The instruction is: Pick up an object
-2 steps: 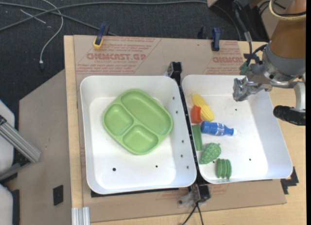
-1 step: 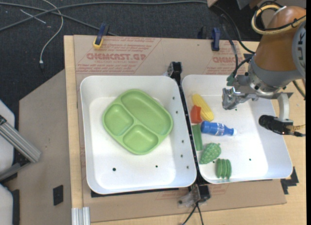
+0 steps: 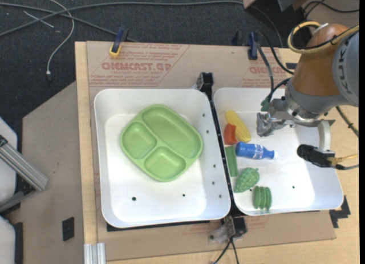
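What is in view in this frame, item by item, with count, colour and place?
Bins: two, white, side by side on the bench.
Divided plate: one, light green, left bin.
Corn toy: one, yellow, right bin, upper left.
Bottle: one, blue, lying in right bin.
Red piece: one, below the corn.
Green toys: three, right bin's lower left.
Clamps: two, blue, board's far edge.
Gripper: one, over right bin.

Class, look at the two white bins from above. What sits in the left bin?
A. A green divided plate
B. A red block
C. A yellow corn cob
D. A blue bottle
A: the green divided plate lies alone in the left bin, while the blue bottle, corn cob and red piece are in the right bin.
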